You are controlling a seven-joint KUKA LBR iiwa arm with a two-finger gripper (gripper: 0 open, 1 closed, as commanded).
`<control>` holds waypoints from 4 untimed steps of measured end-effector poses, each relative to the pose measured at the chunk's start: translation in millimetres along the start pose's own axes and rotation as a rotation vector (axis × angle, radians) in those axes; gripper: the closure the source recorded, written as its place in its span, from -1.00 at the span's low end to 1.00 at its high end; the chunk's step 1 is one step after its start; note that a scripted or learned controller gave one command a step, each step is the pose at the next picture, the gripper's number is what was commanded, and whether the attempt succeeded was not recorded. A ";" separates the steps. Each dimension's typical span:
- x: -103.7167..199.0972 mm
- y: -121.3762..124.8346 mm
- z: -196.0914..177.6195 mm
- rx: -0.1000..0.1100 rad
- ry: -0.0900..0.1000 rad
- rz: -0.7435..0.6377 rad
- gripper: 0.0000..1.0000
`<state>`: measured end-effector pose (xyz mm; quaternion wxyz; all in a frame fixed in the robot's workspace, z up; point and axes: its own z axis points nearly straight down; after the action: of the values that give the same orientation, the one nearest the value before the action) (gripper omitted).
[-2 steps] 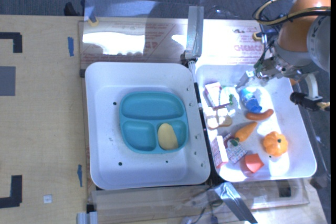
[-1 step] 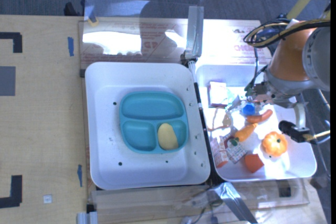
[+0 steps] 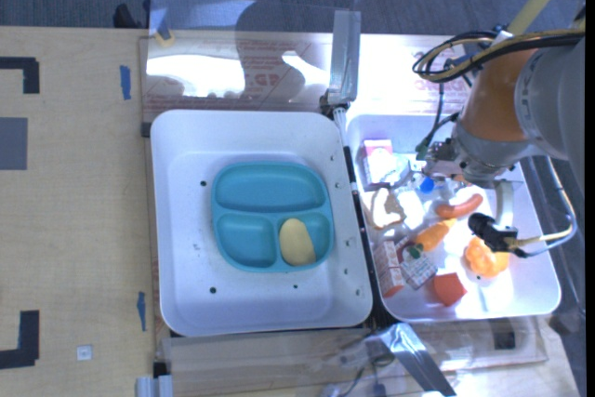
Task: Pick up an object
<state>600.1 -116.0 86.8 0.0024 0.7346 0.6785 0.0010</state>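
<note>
Over the right bin (image 3: 548, 288), the tool (image 3: 437, 170) hangs among clutter; its opening cannot be told. Just below it lies a red-orange sausage (image 3: 458, 206), slim and slanted.

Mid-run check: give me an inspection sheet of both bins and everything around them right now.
Surface: two white bins side by side, left bin, right bin.
Job's things: blue tray in left bin with a yellow object in its lower right compartment.
Clutter: right bin holds a red block, an orange piece, a pink-topped carton and more small items.
Grippers: gripper low over the right bin's pile; finger state unclear.
Cables: black cables looped above the wrist.
Surroundings: wooden board left of the bins.
</note>
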 end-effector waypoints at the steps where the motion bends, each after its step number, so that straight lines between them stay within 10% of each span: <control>1: -0.6 2.0 -12.3 -0.006 0.001 0.003 1.00; 2: -0.6 1.5 -11.4 -0.004 0.001 0.003 -1.00; 3: -89.3 -19.3 -0.6 0.002 0.005 -0.260 -1.00; 4: -96.5 -20.5 -1.6 -0.001 0.017 -0.308 -1.00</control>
<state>572.0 -210.6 88.4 -0.0027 0.6218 0.7832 0.0074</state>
